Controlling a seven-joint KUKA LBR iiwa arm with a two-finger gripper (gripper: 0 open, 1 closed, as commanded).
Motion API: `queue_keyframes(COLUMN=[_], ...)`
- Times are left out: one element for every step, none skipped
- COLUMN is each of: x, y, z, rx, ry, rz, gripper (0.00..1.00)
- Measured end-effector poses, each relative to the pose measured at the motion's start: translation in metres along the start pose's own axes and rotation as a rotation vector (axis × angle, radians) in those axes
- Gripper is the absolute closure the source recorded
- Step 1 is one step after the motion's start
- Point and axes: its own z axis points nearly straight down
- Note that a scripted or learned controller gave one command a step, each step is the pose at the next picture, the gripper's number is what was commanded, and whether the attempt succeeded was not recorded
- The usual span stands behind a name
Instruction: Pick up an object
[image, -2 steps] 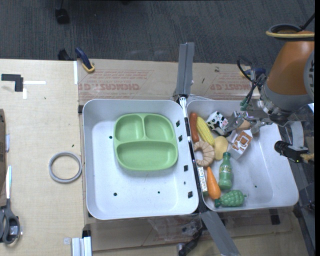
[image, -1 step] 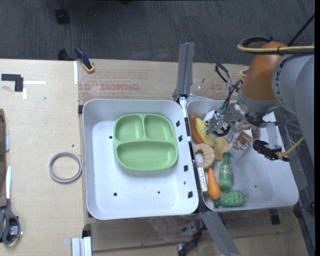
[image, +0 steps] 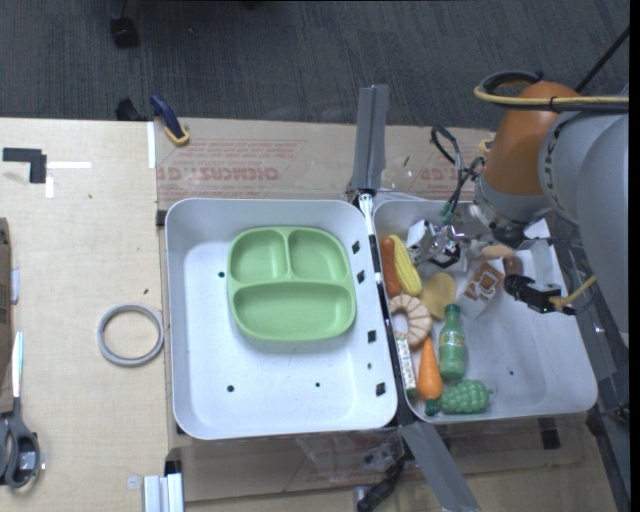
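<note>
The gripper (image: 443, 243) is lowered into the right bin (image: 540, 385) near its far left corner, beside the yellow corn cob (image: 405, 264). Whether it is open or closed cannot be told, and nothing is seen held in it. Along the right bin's left wall are found an orange carrot (image: 428, 370), a green bottle (image: 452, 345), a green bunch of grapes (image: 464, 397) at the near edge, and a ringed pastry (image: 411, 316). A small brown-and-white carton (image: 482, 286) lies toward the bin's middle. In the left bin (image: 200, 400) a green divided plate (image: 292, 281) is set toward the far edge. On the bench, a roll of tape (image: 130, 333) lies left of the bins.
</note>
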Motion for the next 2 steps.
queue_keyframes(x=[-0.0035,-0.0021], y=[0.0002,0.0002], z=[-0.0116,-0.0092], rx=[0.000,0.000], ry=[-0.005,-0.003], rz=[0.002,0.001], gripper=[1.00,0.00])
